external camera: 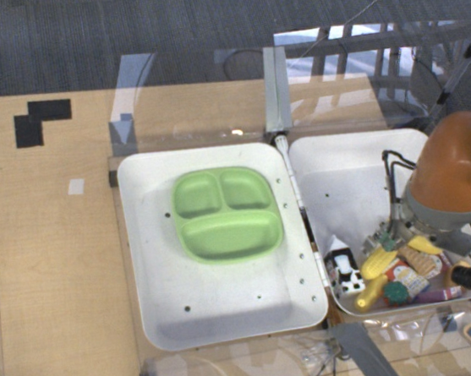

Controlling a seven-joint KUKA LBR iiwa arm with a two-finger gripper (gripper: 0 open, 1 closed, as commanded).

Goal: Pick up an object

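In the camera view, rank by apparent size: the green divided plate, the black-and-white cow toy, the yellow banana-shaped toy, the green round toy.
1. Green divided plastic plate, by far largest.
2. Yellow banana-shaped toy.
3. Black-and-white cow toy, close to the banana; unsure.
4. Small green round toy.

one fixed camera sits above the counter (50,274) and looks down at a slant, from far enough off to take in both white bins whole. the left bin (162,319) lies near the middle of the view, the right bin (343,161) just beside it toward the right edge. dark carpeted floor (154,14) fills the top strip beyond the counter's far side. the arm (455,173) enters from the right, over the right bin.
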